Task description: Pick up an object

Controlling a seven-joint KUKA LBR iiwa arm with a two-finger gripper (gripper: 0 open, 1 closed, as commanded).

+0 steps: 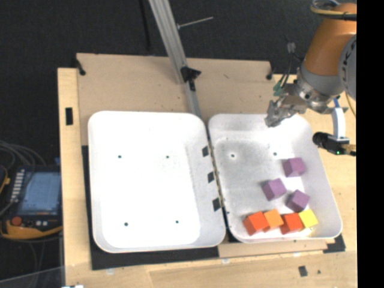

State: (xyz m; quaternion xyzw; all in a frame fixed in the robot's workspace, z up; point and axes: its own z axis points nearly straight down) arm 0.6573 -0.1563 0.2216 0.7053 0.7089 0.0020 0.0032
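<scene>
Purple cube [293, 166] sitting nearest in the right bin [240, 131], toward the bin's right side — probably the easiest target. Two more purple cubes [274, 188] just below it, then a row of orange, red and yellow blocks [279, 221] packed along the near wall. No real long axis on any of them — blocky all round, so approach angle hardly matters. Gripper [274, 117] hovering over the far rim of the same bin, up and a bit left of that top cube, well apart from it. So the coming move, at a guess: down the frame and slightly right. Can't tell whether the pincer is apart or together — too small and blurry. Nothing seen between them. Left bin [147, 179] alongside, touching at the hinge side.
</scene>
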